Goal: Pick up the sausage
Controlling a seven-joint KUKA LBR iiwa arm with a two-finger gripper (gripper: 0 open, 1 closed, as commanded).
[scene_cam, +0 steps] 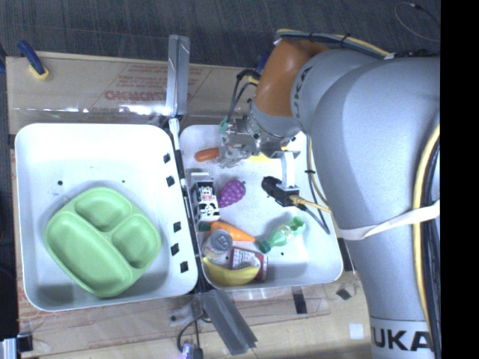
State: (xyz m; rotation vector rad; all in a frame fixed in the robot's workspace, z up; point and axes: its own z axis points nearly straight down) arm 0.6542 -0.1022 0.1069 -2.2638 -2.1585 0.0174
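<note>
**Sausage [206, 155] at the back left corner of the right bin, beside the gripper**

At the far left, a blue clamp with a yellow tip [34, 60] is seen on the corner of a pale brown board [142, 88]. Red printing runs across that board, but it is too faint to be read. In front of it sits the shallow white left bin [30, 155], in which a light green plastic plate with three compartments [102, 239] lies.

In the shallow white right bin [318, 256], the short orange-red sausage is found near the back wall, close to the left wall. Its long axis is laid roughly left to right across the view. Its rounded left end points toward the left bin. Its right end is hidden under the metal two-finger gripper [233, 149]. How far the gripper is open cannot be told, nor whether the sausage is gripped.

Nearer the front, a small black and white carton [206, 200] stands by the left wall. Its print cannot be made out. A bunch of purple toy grapes [232, 192] is just beside it. Further forward, an orange carrot [238, 233], a round metal can [217, 247], a red-labelled packet [248, 259] and a yellow banana [224, 276] are crowded together, with a green plastic bottle [284, 235] to their right. The packet's label cannot be read.

On the grey arm [359, 126], the letters "UKA" [402, 340] are read at the lower right.
</note>
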